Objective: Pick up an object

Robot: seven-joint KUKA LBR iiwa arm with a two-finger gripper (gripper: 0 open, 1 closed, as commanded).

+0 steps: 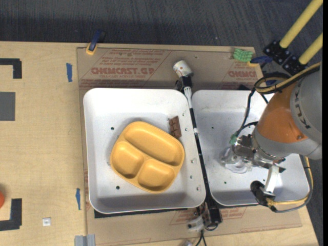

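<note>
Your hand [237, 158] sits low in the right bin [215, 111]; the yellow tray [147, 155] (the big thing to pick) lies in the left bin [102, 111], off to its left, long side slanting; you cannot tell its grip.

A robotics lab is showing here: a taped cardboard-covered bench [46, 137] is bearing two clamped white bins [97, 137].
</note>
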